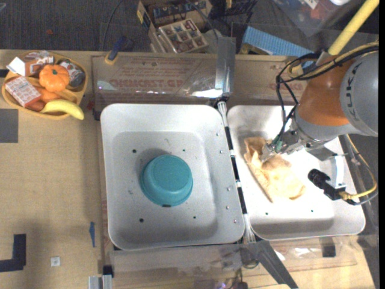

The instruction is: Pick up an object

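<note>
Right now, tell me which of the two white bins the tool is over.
The right bin, the one holding the tan cloth. The tool sits at that cloth's upper end; the left bin holds a teal bowl.

Two white bins (114, 125), one teal bowl (167, 180), one tan cloth (274, 174).

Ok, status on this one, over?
Gripper low in right bin, on tan cloth. Grasp unconfirmed. Teal bowl sits alone in left bin.
</note>
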Action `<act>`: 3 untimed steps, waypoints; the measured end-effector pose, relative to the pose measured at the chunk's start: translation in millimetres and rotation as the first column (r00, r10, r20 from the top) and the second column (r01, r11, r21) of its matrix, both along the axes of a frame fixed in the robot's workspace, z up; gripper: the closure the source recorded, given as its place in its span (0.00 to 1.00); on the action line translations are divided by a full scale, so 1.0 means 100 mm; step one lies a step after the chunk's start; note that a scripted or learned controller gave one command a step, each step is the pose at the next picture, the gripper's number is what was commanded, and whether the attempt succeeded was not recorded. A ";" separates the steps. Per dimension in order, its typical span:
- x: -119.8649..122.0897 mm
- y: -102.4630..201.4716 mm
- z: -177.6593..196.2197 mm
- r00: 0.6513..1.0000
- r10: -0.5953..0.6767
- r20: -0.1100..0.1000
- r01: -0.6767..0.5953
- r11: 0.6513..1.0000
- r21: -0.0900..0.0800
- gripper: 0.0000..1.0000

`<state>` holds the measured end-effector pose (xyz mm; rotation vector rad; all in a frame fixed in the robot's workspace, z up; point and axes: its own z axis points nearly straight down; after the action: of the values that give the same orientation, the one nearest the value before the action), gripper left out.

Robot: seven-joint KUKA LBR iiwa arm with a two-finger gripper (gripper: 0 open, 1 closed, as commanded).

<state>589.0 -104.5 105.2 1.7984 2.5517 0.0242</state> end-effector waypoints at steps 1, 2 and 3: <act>0.00 -0.01 0.00 1.000 0.000 0.000 0.000 1.000 -0.001 0.00; 0.07 -0.01 -0.12 0.999 0.035 -0.008 -0.035 0.999 -0.003 0.00; 0.09 0.00 0.00 0.999 0.034 -0.001 -0.034 0.999 -0.002 1.00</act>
<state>597.8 -105.0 105.0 1.7552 2.5815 0.0211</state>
